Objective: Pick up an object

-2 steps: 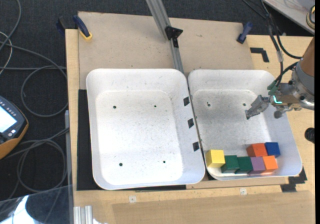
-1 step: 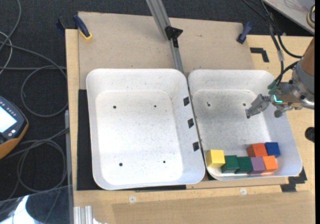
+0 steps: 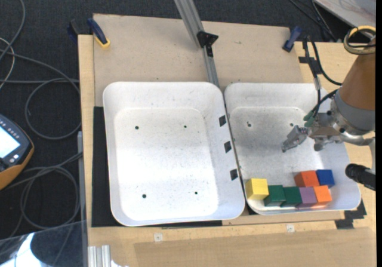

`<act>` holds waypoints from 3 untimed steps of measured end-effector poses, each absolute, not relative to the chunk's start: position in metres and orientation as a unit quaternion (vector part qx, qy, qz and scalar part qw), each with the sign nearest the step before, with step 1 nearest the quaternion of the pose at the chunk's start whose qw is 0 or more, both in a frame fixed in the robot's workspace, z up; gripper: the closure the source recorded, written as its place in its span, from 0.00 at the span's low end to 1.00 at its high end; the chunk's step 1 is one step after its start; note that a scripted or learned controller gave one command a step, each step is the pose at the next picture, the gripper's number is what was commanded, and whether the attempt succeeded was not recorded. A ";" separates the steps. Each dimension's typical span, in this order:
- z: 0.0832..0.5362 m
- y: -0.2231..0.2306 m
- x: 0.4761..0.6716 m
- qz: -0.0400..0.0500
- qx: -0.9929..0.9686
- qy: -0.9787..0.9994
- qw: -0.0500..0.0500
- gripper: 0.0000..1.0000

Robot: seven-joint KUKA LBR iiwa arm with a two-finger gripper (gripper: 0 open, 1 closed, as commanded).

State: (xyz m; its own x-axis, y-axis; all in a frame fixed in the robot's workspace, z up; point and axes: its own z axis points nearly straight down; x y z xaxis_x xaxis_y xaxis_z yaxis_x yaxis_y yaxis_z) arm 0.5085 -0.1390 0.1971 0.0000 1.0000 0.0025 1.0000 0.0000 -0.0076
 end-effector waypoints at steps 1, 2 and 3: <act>0.153 -0.138 0.513 0.001 -0.707 -0.707 0.003 0.00; 0.100 -0.137 0.511 0.002 -0.707 -0.707 0.003 0.00; 0.114 -0.137 0.514 -0.001 -0.707 -0.707 0.000 1.00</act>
State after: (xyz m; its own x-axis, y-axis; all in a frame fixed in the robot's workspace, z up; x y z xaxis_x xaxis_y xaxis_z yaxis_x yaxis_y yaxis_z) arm 0.5135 -0.1371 0.1141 -0.0005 1.0000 0.0018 1.0000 0.0005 0.0013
